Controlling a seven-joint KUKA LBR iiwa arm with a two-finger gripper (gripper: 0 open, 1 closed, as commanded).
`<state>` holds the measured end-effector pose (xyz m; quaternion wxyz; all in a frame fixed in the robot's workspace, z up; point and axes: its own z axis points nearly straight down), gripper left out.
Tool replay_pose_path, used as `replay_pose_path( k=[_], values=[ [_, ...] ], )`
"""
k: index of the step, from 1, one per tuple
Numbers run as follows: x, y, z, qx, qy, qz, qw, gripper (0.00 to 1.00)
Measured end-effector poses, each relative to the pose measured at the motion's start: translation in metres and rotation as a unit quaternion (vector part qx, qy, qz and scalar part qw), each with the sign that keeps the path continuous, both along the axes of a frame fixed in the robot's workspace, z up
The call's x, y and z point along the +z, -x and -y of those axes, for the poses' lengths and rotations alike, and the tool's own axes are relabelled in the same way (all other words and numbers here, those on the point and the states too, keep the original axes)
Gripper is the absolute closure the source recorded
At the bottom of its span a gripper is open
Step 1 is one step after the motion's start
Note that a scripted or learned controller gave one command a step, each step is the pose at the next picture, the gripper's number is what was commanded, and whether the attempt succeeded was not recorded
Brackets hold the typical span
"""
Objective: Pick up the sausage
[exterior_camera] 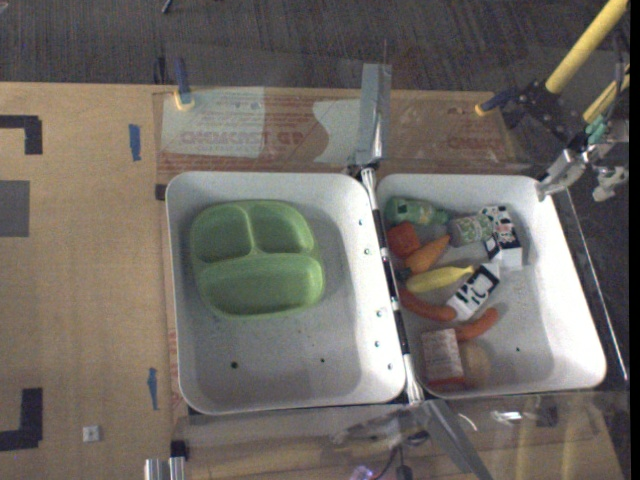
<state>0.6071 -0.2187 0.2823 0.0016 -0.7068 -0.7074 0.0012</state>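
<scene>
Gripper (pixel 580 168) is seen above right bin's (pixel 560 338) far corner, jaw state unclear; long red-orange sausage (pixel 428 308) is left among toys.

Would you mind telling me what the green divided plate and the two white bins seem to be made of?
The green divided plate looks like moulded matte plastic: uniform colour, rounded compartment ridges. The left white bin and right white bin seem smooth plastic, possibly coated metal, given soft sheen and rounded corners.
</scene>
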Motion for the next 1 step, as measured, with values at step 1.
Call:
replay_pose_path(
  k=[1],
  values=[
    [-0.1018,0.1026,0.0057,0.03,-0.0005,0.0,0.9996,0.0]
  ],
)
